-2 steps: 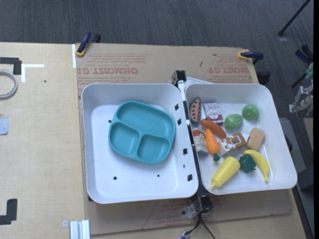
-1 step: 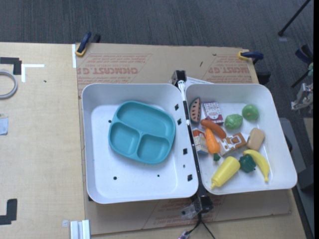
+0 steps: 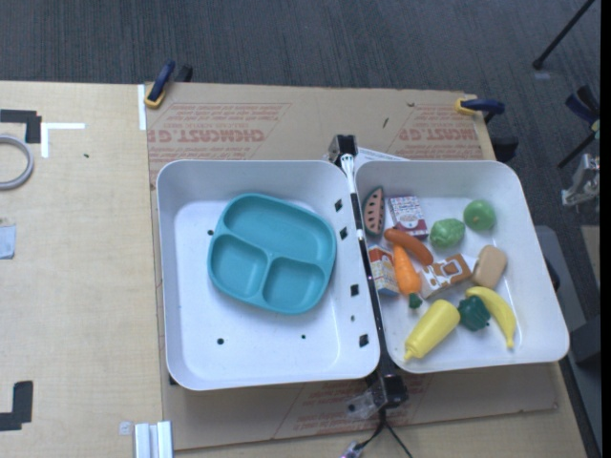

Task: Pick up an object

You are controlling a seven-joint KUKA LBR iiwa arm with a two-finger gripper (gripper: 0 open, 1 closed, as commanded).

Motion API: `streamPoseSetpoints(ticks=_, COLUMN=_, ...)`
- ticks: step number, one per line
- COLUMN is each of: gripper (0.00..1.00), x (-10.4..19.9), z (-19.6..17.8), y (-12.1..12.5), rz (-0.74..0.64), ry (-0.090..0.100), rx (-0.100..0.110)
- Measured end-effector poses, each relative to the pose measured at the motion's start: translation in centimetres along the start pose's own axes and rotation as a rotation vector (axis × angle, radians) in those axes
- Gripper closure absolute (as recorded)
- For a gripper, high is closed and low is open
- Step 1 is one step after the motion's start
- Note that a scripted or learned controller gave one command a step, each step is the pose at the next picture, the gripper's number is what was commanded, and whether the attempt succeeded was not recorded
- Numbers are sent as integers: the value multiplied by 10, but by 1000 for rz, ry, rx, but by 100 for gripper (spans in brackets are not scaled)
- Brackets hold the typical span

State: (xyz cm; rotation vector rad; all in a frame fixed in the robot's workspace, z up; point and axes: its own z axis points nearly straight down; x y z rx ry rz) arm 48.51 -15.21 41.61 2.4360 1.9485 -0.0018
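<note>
Two bins: side by side, touching along their inner walls
Left bin (image 3: 181, 351): holds a teal divided tray (image 3: 273, 253), lying flat
Right bin (image 3: 539, 337): toy food in a loose heap
Front: yellow corn (image 3: 431, 327), banana (image 3: 501, 313)
Middle: orange carrot (image 3: 408, 273)
Back: watermelon slice (image 3: 373, 210), green ball (image 3: 479, 215)

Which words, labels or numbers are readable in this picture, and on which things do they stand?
"CHEMAST GR...", red print seen upside down and mirrored, my best reading: cardboard sheet, left stamp.
Similar red stamp at the sheet's upper right: too faint to read.
Small red and white carton in the right bin: print too small.
Orange and white packet: print too blurred.
</note>
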Motion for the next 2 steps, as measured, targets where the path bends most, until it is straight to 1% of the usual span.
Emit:
streamPoseSetpoints(ticks=1, gripper=100, x=-24, z=283, y=-7, rz=295, ry=12, rx=21)
streamPoseSetpoints(ticks=2, gripper=100, x=24, z=197, y=-15, rz=489, ry=10, rx=20)
